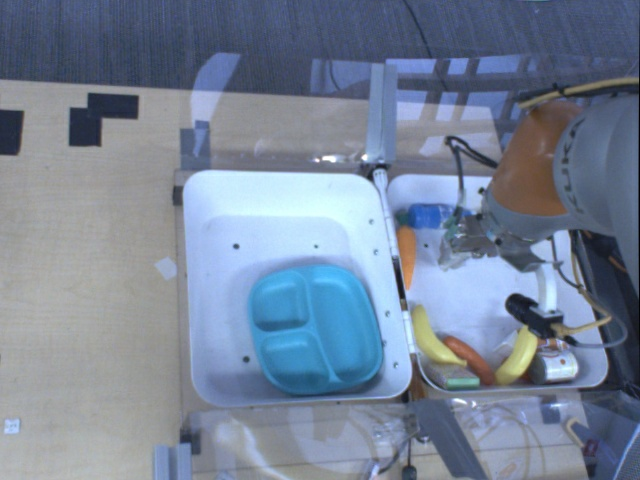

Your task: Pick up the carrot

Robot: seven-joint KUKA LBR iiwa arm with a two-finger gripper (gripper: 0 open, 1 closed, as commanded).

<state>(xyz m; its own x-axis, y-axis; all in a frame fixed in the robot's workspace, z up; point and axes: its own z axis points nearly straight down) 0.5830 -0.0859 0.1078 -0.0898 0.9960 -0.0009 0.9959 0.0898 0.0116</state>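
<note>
The gripper (458,243) hangs low in the right bin (590,373); whether its jaws are open or closed cannot be told, and nothing shows between them. The carrot (406,256) lies just to the gripper's left, apart from it, against the bin's left wall, so the pick looks not yet made. A blue object (426,215) sits just beyond; 2 bananas (432,336) lie nearer the camera
</note>
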